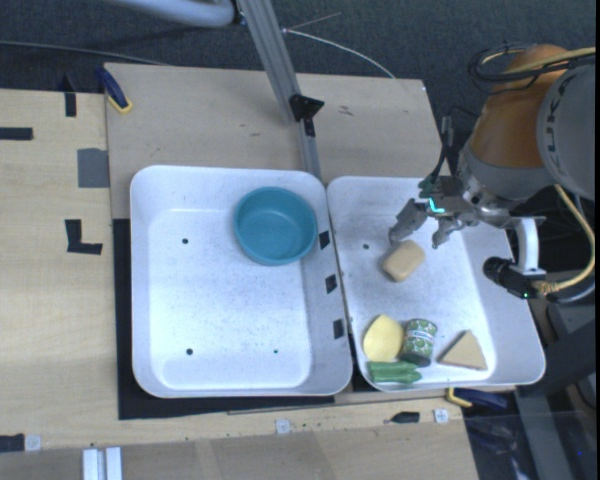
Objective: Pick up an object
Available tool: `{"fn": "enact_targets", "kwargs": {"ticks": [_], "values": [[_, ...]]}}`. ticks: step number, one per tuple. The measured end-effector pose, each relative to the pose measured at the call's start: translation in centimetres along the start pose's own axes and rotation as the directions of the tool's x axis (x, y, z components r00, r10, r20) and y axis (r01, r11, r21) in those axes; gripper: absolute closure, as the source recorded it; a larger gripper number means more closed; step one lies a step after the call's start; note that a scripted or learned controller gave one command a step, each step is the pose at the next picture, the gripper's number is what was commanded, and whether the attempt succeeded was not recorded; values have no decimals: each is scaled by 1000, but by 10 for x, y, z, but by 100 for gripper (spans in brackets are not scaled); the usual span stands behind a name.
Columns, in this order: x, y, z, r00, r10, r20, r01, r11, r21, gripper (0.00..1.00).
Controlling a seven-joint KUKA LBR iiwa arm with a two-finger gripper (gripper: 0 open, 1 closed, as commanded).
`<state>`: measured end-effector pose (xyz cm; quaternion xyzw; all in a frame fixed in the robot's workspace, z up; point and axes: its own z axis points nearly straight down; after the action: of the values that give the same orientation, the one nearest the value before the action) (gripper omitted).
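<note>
My gripper (424, 230) hangs over the upper part of the right bin (502, 308), fingers spread open and nothing between them. Just below it a tan bread-like lump (403, 261) lies on the bin floor, apart from the fingertips. Along the bin's front edge sit a yellow lemon (382, 337), a green can (418, 341), a tan wedge (464, 352) and a green pepper-like piece (394, 372). A blue bowl (274, 225) rests in the upper right part of the left bin (180, 308).
A grey metal pole (280, 63) slants down to the gap between the bins at the back. The arm's orange band (515, 108) and cables (540, 268) overhang the right bin's far right side.
</note>
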<state>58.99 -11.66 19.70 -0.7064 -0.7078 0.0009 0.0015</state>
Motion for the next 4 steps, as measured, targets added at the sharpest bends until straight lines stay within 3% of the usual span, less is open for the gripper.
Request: {"fn": "enact_targets", "kwargs": {"ticks": [1, 3, 4], "values": [[0, 0, -1, 1000, 0, 0, 0, 1000, -1, 0], [4, -8, 89, 1000, 1, 1, -1, 1000, 3, 0], [4, -8, 108, 1000, 1, 3, -1, 1000, -2, 0]]}}
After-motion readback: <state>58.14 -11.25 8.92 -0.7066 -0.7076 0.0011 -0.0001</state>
